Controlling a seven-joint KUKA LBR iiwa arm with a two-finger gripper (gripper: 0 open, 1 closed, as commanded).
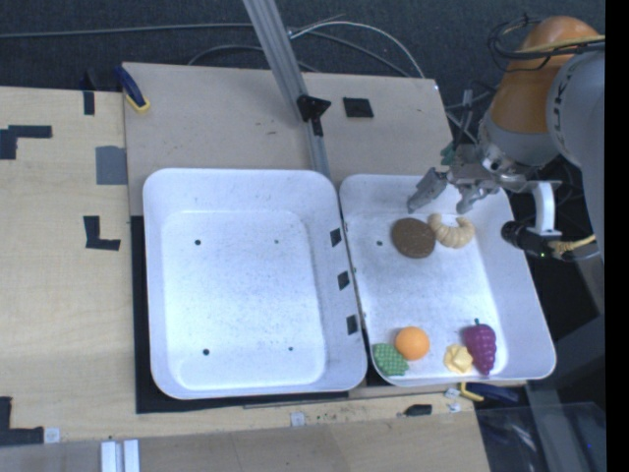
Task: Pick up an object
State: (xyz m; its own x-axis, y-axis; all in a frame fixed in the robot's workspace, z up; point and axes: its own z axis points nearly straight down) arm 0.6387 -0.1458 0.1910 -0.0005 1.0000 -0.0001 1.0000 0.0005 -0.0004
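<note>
Camera view: we take the right bin (511, 293) as our landmark. The pincer (450, 193) hangs over its far end w/ fingers spread wide, nothing btwn them. We read that spread as readiness to straddle a piece. Just below it, in the bin's far part, lie a brown round cookie (414, 237) and a pale croissant (453, 231), touching; probably the targets. Along the bin's near wall sit a green piece (390, 360), an orange (413, 343), a yellow bit (459, 359) and purple grapes (480, 343), bunched as if slid there. Left of our landmark stands the other bin (157, 264)
</note>
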